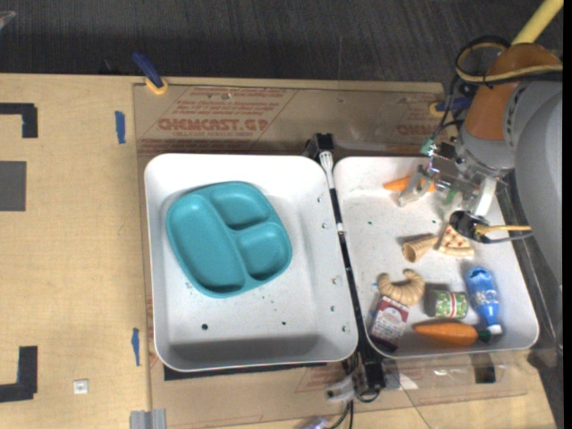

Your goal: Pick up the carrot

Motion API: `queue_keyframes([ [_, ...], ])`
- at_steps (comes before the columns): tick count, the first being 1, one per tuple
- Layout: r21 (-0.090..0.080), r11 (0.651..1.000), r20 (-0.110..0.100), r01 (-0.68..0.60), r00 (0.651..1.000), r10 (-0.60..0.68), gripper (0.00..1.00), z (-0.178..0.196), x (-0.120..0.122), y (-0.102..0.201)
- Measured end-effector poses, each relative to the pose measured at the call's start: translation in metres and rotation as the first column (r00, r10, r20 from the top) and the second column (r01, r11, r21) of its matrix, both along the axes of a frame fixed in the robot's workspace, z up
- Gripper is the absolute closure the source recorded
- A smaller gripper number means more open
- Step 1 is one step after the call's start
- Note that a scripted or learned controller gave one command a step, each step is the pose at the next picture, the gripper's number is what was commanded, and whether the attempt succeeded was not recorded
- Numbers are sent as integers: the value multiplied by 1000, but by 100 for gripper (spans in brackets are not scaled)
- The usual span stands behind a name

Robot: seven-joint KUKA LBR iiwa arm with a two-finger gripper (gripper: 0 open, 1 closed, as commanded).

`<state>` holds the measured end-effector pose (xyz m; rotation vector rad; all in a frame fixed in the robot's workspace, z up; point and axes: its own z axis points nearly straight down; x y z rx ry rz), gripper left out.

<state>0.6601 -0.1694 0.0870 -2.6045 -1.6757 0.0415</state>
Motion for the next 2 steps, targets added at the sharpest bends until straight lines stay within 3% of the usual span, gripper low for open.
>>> queue_keyframes([
  [1, 15, 975, 35, -220, 975, 219, 0, 1, -12, -17],
  [2, -18, 981, 22, 192, 981, -192, 0, -1, 3, -9],
])
